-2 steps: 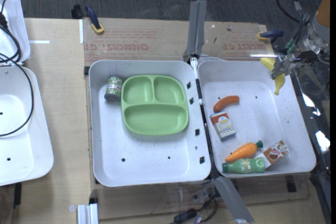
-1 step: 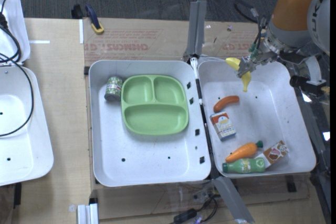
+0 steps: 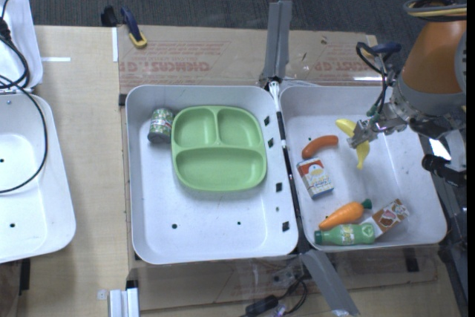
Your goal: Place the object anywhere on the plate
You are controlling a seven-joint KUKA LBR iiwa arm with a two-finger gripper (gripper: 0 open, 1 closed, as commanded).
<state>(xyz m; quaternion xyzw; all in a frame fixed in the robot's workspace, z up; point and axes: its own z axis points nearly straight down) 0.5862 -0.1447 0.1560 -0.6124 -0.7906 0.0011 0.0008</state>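
Note:
A green three-compartment plate (image 3: 219, 148) lies in the left bin (image 3: 148, 219). My gripper (image 3: 365, 133) is low in the right bin (image 3: 415, 182), right over the middle of a yellow banana (image 3: 361, 154). The banana's ends stick out to the gripper's upper left and below it, and its middle is hidden by the gripper. Whether the banana is gripped cannot be made out.
A small green-labelled can (image 3: 159, 125) stands just left of the plate. The right bin also holds a sausage (image 3: 319, 145), a small carton (image 3: 315, 178), a carrot (image 3: 345, 214), a green bottle (image 3: 346, 235) and a brown packet (image 3: 391, 214). A grey divider (image 3: 279, 41) rises between the bins.

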